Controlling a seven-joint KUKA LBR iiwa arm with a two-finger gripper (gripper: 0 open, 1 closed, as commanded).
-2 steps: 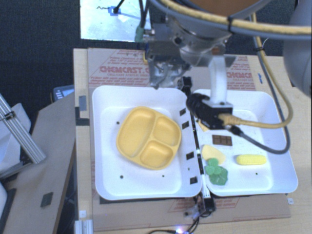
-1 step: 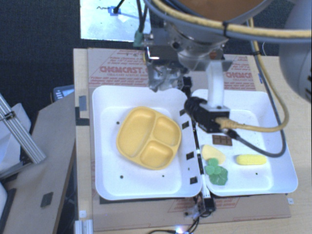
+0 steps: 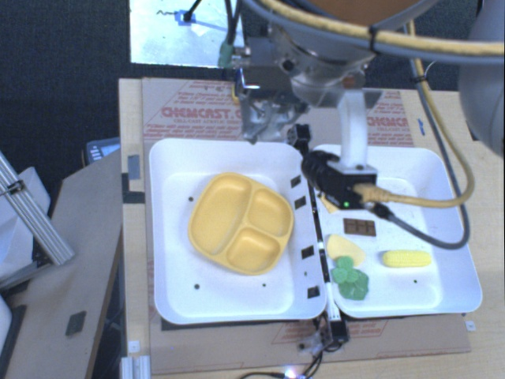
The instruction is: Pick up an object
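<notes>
In the left bin [image 3: 170, 212] lies a yellow divided plate [image 3: 241, 223]. The right bin [image 3: 446, 212] holds a brown chocolate bar [image 3: 360, 227], a yellow corn cob [image 3: 406, 258], a pale yellow piece [image 3: 345, 249] and a green bunch [image 3: 349, 279] near its front left. My gripper [image 3: 264, 123] hangs over the far rim of the left bin, beyond the plate and apart from every object. Nothing is seen held in it.
A white post and a black cabled block [image 3: 341, 181] on the arm hang over the divider between the bins. Yellow and grey cables [image 3: 442, 200] loop over the right bin. Brown cardboard [image 3: 189, 109] lies under both bins.
</notes>
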